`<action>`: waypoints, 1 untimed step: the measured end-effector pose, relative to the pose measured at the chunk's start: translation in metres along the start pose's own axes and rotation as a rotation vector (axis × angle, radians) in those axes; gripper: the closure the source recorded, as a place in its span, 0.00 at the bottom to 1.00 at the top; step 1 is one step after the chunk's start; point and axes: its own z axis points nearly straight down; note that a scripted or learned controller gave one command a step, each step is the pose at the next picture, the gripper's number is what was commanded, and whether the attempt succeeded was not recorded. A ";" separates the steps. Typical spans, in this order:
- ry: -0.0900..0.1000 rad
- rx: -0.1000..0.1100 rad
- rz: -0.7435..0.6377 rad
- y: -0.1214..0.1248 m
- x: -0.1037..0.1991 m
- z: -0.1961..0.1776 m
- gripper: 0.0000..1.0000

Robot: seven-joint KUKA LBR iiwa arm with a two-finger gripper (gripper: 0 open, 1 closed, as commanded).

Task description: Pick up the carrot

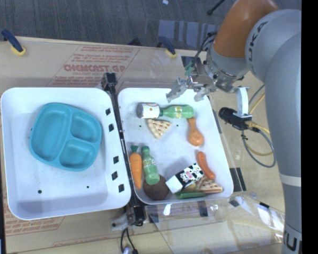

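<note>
Carrot well apart from the claw

The carrot (pixel 135 169) lies lengthwise along the right bin's (pixel 218 142) left wall, beside a green bottle (pixel 149 167); the claw (pixel 190 90), released and holding nothing, hovers over the far rim, diagonally opposite.

From my station I counted two white bins: a left bin (pixel 13 157) and a right bin (pixel 222 157). The left bin held one blue divided plate (pixel 65 135). The right bin held one carrot (pixel 135 168) along its left wall, two green bottles (pixel 167 111) (pixel 149 166), two waffle wedges (pixel 158 126) (pixel 209 186), one orange drumstick (pixel 194 133), one sausage (pixel 205 165), one cow-patterned carton (pixel 185 178) and one dark brown round piece (pixel 158 190) at the near edge. One gripper (pixel 189 89) was at the right bin's far edge.
</note>
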 end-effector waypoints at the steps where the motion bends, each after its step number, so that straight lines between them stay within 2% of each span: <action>1: 0.002 0.005 -0.118 -0.079 -0.030 0.077 0.00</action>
